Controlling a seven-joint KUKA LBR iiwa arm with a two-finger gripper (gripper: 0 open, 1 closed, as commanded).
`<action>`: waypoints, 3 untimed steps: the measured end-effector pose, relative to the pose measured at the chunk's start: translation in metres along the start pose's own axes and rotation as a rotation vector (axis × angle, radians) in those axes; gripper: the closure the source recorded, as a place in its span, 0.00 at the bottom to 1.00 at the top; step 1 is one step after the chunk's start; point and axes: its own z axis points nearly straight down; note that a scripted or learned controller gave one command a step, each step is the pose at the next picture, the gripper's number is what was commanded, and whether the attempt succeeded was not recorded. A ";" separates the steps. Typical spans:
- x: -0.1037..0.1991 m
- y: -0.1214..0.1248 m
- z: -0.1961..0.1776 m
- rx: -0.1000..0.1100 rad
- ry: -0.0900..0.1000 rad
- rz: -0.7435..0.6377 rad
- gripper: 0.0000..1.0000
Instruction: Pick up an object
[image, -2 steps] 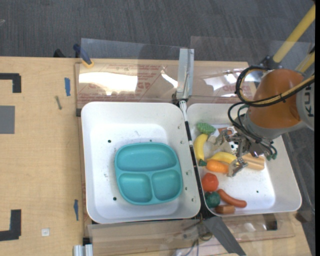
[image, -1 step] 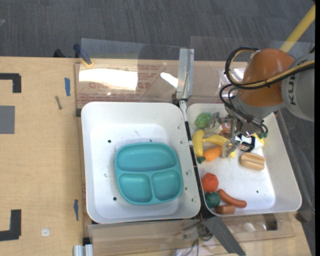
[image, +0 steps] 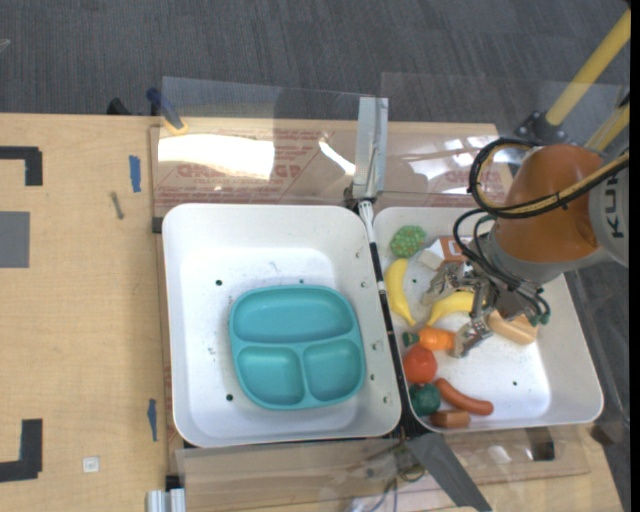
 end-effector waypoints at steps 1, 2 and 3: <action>-0.005 0.000 -0.013 0.004 -0.013 -0.001 1.00; -0.056 0.038 -0.128 0.001 -0.007 0.151 1.00; -0.090 -0.036 -0.165 0.003 -0.002 0.354 1.00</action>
